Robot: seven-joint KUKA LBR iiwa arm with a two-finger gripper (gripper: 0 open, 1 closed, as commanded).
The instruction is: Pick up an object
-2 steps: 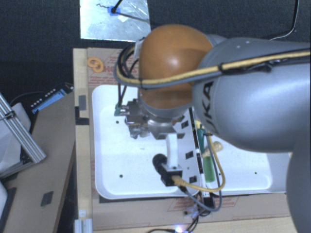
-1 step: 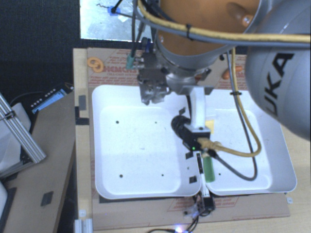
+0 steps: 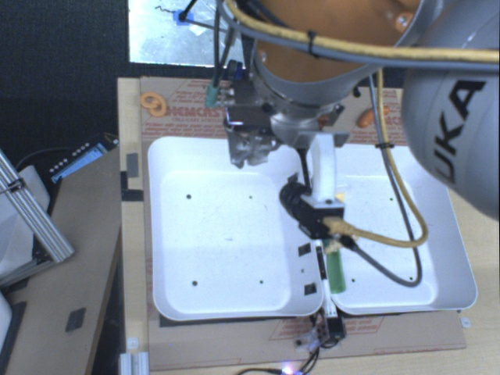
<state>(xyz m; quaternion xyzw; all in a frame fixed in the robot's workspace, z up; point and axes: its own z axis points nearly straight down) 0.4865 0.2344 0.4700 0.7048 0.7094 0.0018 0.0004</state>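
While the grey and orange arm [image 3: 344,30] is reaching in from the right, its tool [image 3: 250,148] is hanging over the far edge of the left bin [image 3: 180,287]; whether it is spread or pressed together cannot be told. Nothing is showing between its tips. A green object [image 3: 335,270] is lying at the near left edge of the right bin [image 3: 437,233], beside the divide.
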